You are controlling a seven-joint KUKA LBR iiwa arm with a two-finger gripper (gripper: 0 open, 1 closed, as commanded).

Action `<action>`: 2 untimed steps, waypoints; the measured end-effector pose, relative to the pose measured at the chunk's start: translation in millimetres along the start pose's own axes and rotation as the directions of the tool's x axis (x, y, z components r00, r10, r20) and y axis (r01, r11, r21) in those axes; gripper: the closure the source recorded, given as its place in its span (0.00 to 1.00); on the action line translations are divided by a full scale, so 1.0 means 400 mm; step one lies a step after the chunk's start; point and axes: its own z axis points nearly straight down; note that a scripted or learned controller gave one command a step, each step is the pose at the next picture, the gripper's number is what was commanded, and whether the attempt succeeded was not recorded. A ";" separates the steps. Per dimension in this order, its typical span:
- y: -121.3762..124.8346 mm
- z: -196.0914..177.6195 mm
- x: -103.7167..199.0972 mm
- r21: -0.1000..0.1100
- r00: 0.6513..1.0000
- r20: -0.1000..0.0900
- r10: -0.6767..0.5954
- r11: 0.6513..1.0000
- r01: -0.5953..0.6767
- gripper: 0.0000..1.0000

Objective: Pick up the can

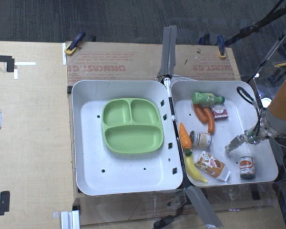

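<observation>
A small red can (247,167) with a pale label stands upright in the front right corner of the right bin (271,173). A second small tin (200,139) with a silver end lies on its side near the bin's middle. My gripper (233,146) hangs low over the bin floor between the two. It is just up and left of the red can and apart from it. It points down to the left, and nothing shows in its grasp.
The right bin also holds a green bottle (207,98), two sausages (205,116), a small red box (220,112), a carrot (184,136), a banana (193,168) and a juice carton (212,166). A green divided plate (132,126) lies in the left bin (86,175).
</observation>
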 end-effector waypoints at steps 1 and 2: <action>-0.086 0.000 0.032 0.001 1.000 -0.001 -0.024 1.000 0.024 0.00; -0.083 -0.129 0.031 -0.001 0.961 0.002 -0.276 0.961 0.276 0.00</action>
